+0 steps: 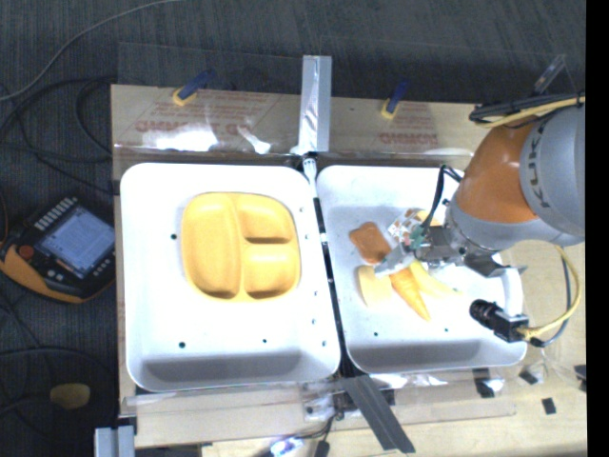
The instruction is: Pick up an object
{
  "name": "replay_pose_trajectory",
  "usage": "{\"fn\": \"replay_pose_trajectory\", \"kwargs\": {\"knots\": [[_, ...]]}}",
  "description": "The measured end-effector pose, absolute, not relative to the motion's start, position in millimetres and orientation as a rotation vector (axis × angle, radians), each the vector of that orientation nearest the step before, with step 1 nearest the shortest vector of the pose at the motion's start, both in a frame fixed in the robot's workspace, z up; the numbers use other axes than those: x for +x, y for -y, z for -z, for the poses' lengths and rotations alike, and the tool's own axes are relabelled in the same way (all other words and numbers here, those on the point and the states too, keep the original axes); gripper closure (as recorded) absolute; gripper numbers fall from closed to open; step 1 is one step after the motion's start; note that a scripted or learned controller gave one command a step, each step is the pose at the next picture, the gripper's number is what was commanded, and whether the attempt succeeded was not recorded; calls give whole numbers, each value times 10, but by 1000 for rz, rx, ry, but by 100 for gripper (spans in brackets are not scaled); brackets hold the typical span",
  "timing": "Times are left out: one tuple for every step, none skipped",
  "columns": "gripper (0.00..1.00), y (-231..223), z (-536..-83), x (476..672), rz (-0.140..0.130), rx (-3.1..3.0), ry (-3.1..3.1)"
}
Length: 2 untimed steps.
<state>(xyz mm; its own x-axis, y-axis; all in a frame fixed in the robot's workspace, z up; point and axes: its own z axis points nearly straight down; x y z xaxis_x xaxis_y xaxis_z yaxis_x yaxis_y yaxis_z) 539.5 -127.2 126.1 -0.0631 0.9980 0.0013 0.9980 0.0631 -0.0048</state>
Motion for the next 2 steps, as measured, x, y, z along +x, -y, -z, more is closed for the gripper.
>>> {"fn": "replay_pose_trajectory", "kwargs": {"knots": [[0, 1715, -884, 5448, 8, -2410, 2018], [0, 2022, -901, 6069, 26, -2442, 1960]]}}
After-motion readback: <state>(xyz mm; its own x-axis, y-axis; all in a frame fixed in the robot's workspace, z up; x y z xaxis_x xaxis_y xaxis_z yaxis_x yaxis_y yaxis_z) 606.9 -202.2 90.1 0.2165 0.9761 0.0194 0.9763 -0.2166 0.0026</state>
